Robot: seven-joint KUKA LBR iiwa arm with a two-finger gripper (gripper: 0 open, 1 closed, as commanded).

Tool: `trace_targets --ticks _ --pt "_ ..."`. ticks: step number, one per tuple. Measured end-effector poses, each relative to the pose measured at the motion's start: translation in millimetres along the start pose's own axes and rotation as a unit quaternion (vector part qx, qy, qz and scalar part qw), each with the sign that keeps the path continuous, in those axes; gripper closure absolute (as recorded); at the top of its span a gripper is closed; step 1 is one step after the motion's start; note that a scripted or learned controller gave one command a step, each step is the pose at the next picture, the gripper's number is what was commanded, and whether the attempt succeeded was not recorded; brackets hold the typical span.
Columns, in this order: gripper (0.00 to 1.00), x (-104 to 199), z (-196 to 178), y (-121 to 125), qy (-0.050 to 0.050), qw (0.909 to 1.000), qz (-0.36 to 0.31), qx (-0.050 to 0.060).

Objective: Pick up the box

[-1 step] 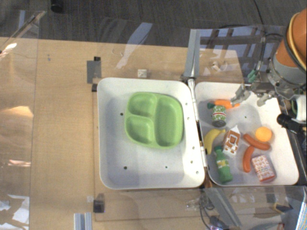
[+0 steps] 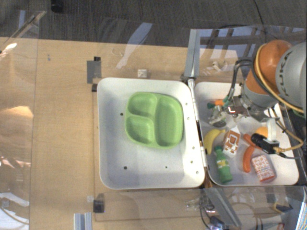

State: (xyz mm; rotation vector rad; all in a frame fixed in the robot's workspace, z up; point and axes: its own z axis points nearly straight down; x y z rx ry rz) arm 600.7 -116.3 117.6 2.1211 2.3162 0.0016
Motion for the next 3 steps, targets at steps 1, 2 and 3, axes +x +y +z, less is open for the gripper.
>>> trace_targets --ticks 1,2,3 --pt "0.00 -60.2 22.3 28.3 -0.001 1.0000 -0.009 -0.001" --pt "0.00 -94.0 28.4 58.3 0.003 0.9999 -0.010 0.010" --pt "1.00 -94.7 13.3 64.3 -0.005 0.9999 -0.011 -0.005"
